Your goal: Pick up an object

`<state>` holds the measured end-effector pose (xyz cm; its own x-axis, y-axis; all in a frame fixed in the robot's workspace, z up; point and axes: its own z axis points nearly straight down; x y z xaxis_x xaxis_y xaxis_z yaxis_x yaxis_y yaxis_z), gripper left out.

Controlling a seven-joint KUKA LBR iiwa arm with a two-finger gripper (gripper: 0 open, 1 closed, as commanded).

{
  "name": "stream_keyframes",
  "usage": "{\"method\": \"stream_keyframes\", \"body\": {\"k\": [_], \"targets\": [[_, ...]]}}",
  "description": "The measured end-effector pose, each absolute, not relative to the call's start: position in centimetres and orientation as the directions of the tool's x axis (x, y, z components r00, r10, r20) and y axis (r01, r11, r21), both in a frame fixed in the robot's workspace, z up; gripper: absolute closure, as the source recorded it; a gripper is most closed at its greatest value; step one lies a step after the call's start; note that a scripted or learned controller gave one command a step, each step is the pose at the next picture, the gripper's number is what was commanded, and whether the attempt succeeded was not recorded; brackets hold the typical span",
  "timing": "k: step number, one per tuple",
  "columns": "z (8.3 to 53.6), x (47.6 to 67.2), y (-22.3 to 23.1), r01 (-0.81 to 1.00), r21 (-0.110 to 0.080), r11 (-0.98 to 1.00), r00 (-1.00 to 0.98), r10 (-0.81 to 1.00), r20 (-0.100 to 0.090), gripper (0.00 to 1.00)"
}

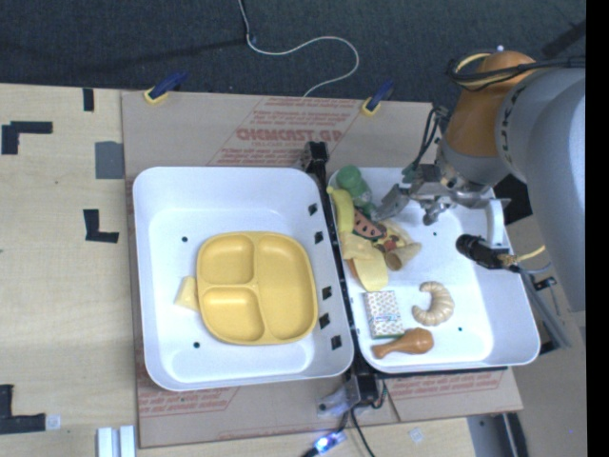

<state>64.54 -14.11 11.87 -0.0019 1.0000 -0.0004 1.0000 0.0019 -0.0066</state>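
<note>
Camera view, looking down at a slant: two white bins side by side mid-frame; left bin (162,208) carries a yellow divided plate (257,287) w/ a pale yellow wedge (185,293) just beside its left edge; right bin (500,322) has the candidates for the pick.

Right bin contents, upper left to lower centre: green item (349,181) near the top corner; banana (341,206) just below it, along the divider; a cluttered heap of yellow and brownish pieces (376,246) touching one another; small patterned box (383,312) lower down; croissant (435,303) just right of the box, apart from it; drumstick (404,343) near the bin's bottom rim.

Arm comes in from the frame's right, orange band upper right; gripper (392,201) sits over the upper part of the right bin, close to the heap and the green item; can't tell if it's spread or closed, too small and dark; nothing visibly between them.

Judgement: approach stage, no grasp yet. To do it well: pick one piece, not the overlap; the heap is prob. hard to separate, fingers may catch two things or slip off; croissant or drumstick lie clear w/ room each side, so easier; come down straight, centre over the body, close only once low enough; keep off the divider wall.
</note>
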Motion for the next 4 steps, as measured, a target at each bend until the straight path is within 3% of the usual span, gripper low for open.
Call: {"method": "stream_keyframes", "body": {"k": [1,2,4], "targets": [[8.2,64.5,-14.0,1.0,-0.003,0.003,-0.003,1.0,-0.002,0.0],[9.7,64.7,-13.9,1.0,0.001,0.004,-0.004,1.0,-0.001,1.0],[18.7,65.8,-13.2,1.0,0.004,0.002,-0.002,1.0,0.0,1.0]]}}
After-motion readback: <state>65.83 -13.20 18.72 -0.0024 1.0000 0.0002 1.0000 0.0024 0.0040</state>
